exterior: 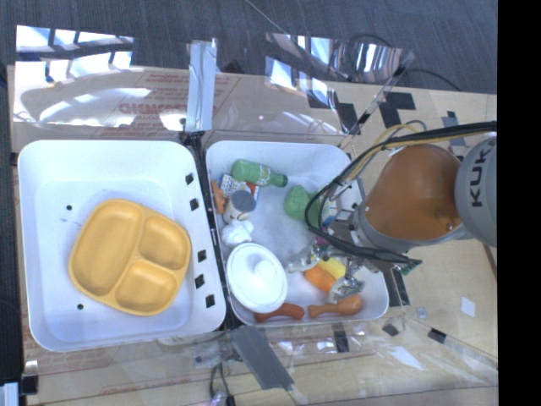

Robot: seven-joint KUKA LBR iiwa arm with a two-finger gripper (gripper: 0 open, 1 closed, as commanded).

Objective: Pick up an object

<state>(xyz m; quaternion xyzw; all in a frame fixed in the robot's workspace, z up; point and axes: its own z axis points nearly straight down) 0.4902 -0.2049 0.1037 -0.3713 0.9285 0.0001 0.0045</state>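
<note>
Gripper (338, 271) low in right bin (279, 155), just right of the round white bowl (257, 277); finger state can't be told amid clutter. Smooth orange-yellow plastic piece (324, 275) touching it. Green bottle (256, 173) beyond the bowl, brown drumsticks (313, 311) below. Yellow sectioned tray (128, 255) left of bowl, in other bin

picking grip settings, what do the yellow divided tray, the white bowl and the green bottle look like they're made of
Yellow divided tray: looks like moulded plastic, matte, with soft rounded compartment edges and an even colour.
White bowl: smooth and glossy with a bright highlight, plastic or ceramic; the look leaves it open.
Green bottle: probably plastic, slightly shiny, uniform green with a pale label; too small to be sure.
</note>
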